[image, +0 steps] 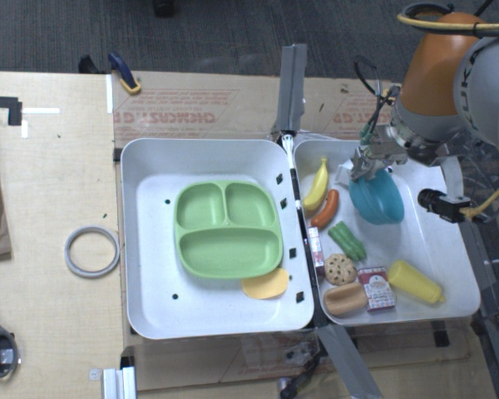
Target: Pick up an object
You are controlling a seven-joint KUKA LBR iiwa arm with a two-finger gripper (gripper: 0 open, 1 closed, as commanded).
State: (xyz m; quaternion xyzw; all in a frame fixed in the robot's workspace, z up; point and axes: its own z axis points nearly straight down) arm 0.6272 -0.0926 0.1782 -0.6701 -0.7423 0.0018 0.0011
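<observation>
Arm: the grey arm with its orange band reaches in from the right and bends down over the far end of the right bin.
Gripper: the gripper hangs at the upper rim of a blue bowl; its tip looks to touch or overlap that rim, but contact is not certain.
Gripper opening: cannot tell from this angle, and nothing can be made out as gripped.
Blue bowl: the blue bowl lies tilted in the right bin, directly under and just in front of the gripper.
Banana: a yellow banana lies to the gripper's left, against the bin's left wall.
Sausage: an orange-red sausage lies beside the banana, left of the bowl.
Green piece: a green vegetable-like piece sits nearer the camera than the gripper, below the bowl.
Cookie: a chip cookie lies further toward the near end.
Bun: a tan bun rests at the near left corner, far from the gripper.
Red box: a small red box sits just right of the bun.
Yellow piece: a yellow block-shaped piece lies near the near right corner.
Left bin: the left bin, well to the gripper's left, holds a green divided plate and a yellow disc touching the plate's near edge.
</observation>
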